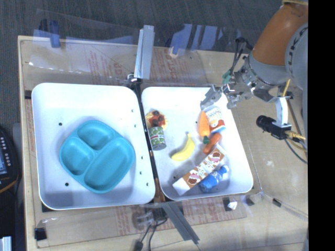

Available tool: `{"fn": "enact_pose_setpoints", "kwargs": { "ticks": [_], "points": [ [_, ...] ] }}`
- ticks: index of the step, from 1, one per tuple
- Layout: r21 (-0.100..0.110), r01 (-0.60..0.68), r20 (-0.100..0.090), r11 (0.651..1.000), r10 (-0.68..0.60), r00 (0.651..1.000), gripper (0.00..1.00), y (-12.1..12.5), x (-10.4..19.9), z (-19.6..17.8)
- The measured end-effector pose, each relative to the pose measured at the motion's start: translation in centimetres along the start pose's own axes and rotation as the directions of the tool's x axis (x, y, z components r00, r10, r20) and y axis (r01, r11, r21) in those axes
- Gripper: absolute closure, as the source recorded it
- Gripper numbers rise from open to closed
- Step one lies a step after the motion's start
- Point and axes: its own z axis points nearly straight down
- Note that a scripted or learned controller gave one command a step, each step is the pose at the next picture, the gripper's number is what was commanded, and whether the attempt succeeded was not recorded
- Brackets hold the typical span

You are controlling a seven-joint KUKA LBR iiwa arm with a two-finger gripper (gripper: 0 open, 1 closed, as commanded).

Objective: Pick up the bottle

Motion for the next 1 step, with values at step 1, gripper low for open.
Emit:
{"fn": "enact_pose_setpoints", "kwargs": {
  "ticks": [1],
  "points": [
    [-0.005,0.225,0.003,0.974,-0.225,0.974,0.00,5.86,0.12,1.69]
  ]
}}
